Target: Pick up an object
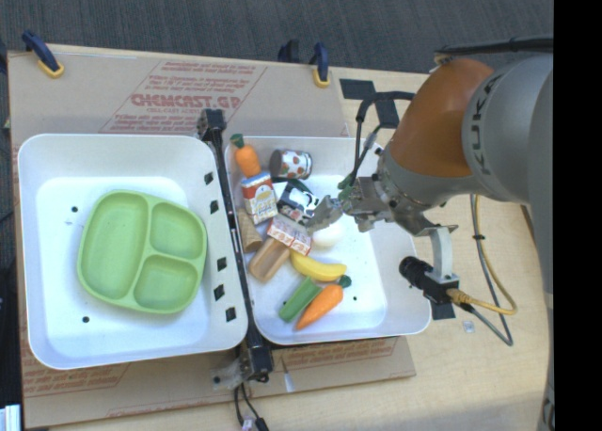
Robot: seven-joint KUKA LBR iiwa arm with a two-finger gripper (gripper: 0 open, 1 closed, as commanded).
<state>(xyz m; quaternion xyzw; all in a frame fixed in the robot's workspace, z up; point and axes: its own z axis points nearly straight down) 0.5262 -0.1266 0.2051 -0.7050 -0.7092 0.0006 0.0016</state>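
Claw [326,214] hovers just above a white egg [323,237]; its finger spread is unclear.

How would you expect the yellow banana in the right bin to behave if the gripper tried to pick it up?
The banana looks like smooth moulded plastic, so probably stiff, light and a bit slippery. Its curved, rounded shape may let it roll or pivot. It lies against the carrot, which could get nudged.
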